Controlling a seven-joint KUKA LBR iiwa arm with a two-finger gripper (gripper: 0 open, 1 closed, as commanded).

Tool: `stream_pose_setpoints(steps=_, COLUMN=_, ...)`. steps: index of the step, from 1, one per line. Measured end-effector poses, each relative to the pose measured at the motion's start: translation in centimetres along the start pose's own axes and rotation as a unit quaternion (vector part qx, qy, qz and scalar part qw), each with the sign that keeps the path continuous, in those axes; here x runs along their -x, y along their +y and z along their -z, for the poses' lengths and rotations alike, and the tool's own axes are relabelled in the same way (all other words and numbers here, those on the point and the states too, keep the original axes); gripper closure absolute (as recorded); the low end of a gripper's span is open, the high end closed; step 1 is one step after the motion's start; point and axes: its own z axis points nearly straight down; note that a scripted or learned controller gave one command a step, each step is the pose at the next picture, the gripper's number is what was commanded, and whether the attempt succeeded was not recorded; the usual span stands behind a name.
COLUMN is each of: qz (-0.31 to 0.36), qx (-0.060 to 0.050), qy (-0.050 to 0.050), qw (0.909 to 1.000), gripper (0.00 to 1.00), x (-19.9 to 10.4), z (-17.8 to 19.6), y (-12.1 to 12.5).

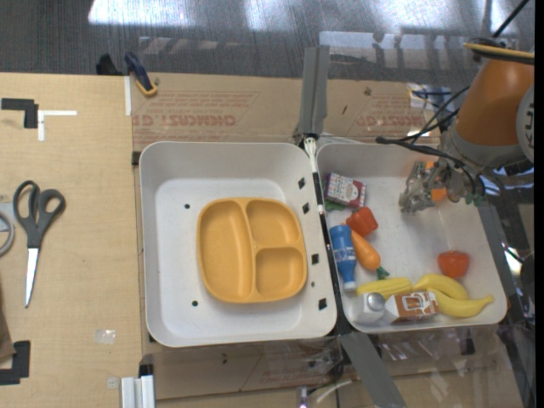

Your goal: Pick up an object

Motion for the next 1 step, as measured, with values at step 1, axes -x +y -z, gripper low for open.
stream_pose_setpoints(steps=1, qz=0.034, qx=0.000, qy=-0.002, qw=0.9994, gripper=1.00, x=-0.57, z=14.69, y=4.06)
